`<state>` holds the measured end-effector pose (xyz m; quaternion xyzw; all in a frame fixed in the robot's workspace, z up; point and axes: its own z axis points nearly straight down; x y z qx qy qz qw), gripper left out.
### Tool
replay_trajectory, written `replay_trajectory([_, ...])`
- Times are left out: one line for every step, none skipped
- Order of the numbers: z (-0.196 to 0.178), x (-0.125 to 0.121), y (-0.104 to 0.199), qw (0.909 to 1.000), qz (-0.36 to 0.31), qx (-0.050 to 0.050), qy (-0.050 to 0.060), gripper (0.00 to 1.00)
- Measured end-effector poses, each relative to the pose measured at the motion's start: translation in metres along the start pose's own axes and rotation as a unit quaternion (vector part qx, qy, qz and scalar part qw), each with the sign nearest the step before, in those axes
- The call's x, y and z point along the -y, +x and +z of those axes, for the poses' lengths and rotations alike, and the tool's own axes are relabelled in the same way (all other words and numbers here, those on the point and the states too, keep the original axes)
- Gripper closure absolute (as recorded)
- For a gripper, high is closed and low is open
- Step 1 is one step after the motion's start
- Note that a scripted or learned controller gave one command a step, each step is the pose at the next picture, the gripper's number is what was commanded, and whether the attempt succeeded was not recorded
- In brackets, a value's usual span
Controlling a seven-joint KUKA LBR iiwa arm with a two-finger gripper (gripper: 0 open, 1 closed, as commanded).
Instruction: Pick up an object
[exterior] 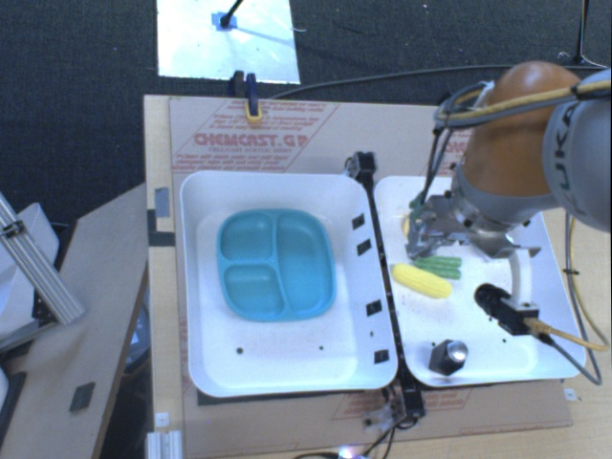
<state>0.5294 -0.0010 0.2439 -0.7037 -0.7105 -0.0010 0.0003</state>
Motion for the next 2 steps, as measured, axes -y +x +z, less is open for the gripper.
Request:
replay_trajectory([0.009, 0.016, 0.058, 1.0000, 0.000, 0.000, 0.001, 1.00])
replay_trajectory([0.026, 0.019, 0.110, 1.0000, 0.000, 0.000, 0.001, 1.00])
